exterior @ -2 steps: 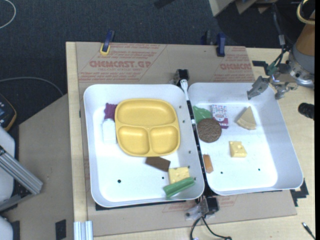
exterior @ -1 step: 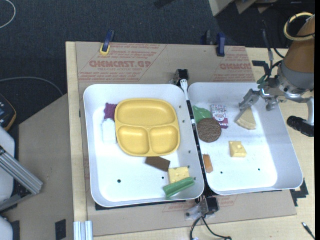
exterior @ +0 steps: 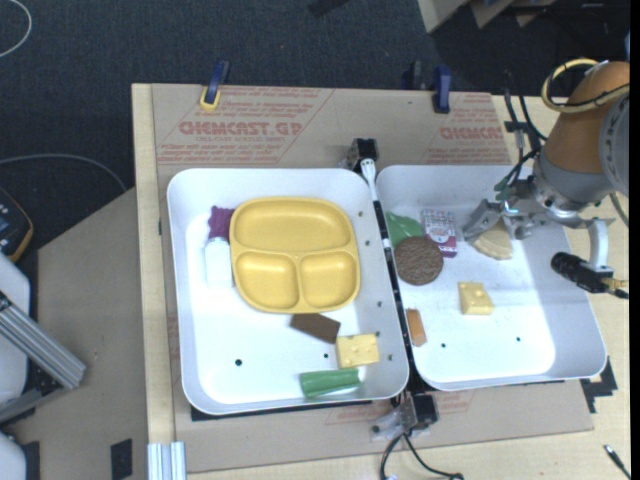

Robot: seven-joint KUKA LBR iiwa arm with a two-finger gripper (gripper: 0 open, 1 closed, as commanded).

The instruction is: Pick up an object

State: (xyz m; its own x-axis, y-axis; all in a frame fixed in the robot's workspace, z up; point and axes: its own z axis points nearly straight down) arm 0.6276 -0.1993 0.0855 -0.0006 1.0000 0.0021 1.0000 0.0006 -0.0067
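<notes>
reading "chemcast gp" on bench board (exterior: 240, 126) | arm (exterior: 585, 138) over right bin (exterior: 560, 353)

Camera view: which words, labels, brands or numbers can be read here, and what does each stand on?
"CHEMCAST GP": red print on the brown protective sheet covering the bench, behind the left bin.
The same red print, seemingly "CHEMCAST", repeats behind the right bin; partly cut off and faint.
Smaller red lines above and below both prints: too small to read.
Small packet in the right bin: patterned, print too blurred to read.
</notes>
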